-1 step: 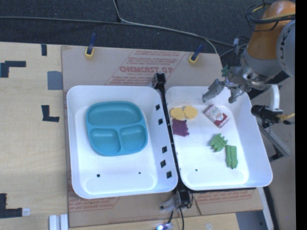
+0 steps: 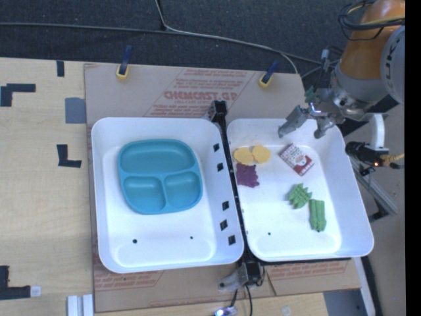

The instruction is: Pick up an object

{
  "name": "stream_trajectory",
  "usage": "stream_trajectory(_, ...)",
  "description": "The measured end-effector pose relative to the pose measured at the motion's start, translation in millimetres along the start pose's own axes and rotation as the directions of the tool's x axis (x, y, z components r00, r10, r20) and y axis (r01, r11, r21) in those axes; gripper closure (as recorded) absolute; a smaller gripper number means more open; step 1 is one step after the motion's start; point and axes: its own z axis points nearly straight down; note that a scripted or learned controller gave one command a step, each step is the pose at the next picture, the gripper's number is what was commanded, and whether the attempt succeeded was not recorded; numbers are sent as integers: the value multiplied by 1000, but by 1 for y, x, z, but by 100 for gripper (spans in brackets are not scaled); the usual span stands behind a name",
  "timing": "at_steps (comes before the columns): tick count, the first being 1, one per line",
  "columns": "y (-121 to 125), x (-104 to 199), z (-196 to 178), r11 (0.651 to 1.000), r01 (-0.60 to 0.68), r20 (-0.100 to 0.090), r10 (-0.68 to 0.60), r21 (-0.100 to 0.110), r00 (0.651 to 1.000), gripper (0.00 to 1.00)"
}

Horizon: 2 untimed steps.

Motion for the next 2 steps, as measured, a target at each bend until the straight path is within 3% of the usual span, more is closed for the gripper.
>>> stream_trajectory(2,-5,-3,107,1000,-2,1,2,6,1000,0)
